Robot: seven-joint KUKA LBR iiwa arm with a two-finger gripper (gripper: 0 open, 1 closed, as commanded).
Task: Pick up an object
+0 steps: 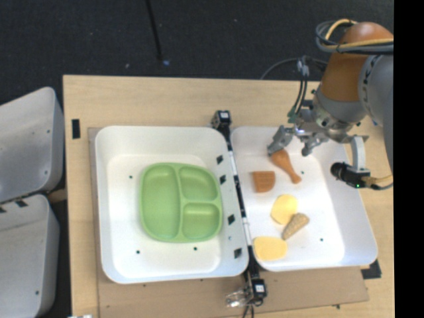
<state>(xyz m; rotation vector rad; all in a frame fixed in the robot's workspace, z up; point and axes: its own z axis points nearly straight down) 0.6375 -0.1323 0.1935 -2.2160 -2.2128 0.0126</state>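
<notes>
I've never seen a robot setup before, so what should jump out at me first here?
The green divided plate lying alone in the left bin stands out most. In the right bin, the gripper hangs with fingers apart just above an orange drumstick-shaped toy, with a brown block and yellowish pieces nearer the camera.

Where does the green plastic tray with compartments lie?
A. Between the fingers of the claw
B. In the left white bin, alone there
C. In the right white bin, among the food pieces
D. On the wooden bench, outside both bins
B: the green plastic divided tray lies flat on the floor of the left white bin, while the food pieces lie in the right white bin.
</notes>
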